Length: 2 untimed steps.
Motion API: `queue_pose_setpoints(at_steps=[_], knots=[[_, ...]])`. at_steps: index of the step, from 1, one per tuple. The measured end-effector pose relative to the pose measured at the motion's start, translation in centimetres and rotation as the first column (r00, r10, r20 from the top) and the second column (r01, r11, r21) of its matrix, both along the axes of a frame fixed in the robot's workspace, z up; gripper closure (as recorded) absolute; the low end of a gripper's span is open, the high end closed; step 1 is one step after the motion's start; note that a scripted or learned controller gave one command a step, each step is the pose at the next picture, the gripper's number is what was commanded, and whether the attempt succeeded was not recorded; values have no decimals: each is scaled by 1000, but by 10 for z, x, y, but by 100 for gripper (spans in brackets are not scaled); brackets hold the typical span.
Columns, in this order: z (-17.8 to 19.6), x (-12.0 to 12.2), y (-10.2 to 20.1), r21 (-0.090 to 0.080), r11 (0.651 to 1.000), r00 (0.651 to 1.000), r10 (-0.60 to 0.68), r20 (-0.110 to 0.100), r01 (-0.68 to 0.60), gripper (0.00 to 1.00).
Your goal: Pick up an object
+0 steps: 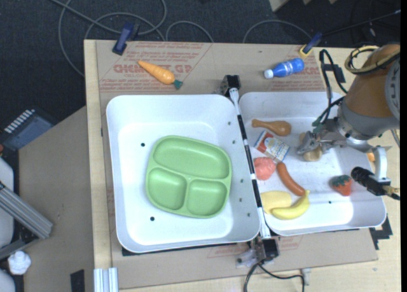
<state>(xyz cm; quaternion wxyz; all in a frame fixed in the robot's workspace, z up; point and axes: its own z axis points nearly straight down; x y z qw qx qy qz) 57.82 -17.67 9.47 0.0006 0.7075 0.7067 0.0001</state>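
Camera view: gripper (311, 146) over a small brownish lump (311, 154), grip perhaps closed, cannot tell; glossy banana (291, 208) nearby.

two white bins sit side by side: the left bin (121, 157) holds a green divided plate (189, 175); the right bin (356, 214) holds a banana (291, 207), sausage (290, 179), drumstick (271, 126) and strawberry (342, 184), with the gripper (311, 143) low over a small tan object (310, 154)

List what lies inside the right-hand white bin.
In the right bin: a drumstick, a small packet, a pink piece, a sausage, a banana, a strawberry. The tool covers a brownish item; what it is cannot be told.
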Motion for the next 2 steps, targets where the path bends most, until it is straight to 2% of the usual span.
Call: queue_pose_setpoints(at_steps=[1, 2], knots=[[91, 1, 94, 2, 1000, 1000, 4, 2, -4, 100], [120, -30, 132, 2, 1000, 1000, 2, -3, -2, 100]])
